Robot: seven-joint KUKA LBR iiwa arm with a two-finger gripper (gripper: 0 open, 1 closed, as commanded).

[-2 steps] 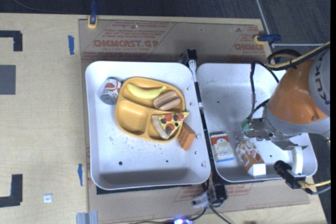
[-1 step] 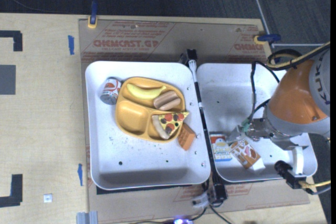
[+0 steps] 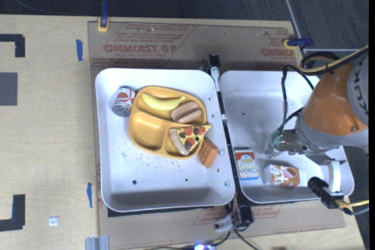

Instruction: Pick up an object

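In the right bin (image 3: 258, 93) a small white and red carton (image 3: 246, 164) stands near the front wall. Beside it, to the right, lies an orange and white packet (image 3: 283, 175). My gripper (image 3: 281, 144) hangs low over the right bin, just behind the packet and to the right of the carton. The arm's grey and orange body (image 3: 335, 107) reaches in from the right and hides the bin's right side.
The left bin (image 3: 117, 184) holds a yellow divided plate (image 3: 146, 129) with a banana (image 3: 157, 102), a hot dog (image 3: 186, 111) and a pizza slice (image 3: 188, 137). A soda can (image 3: 122, 101) lies at its left, a brown cracker (image 3: 207, 153) at its front right.
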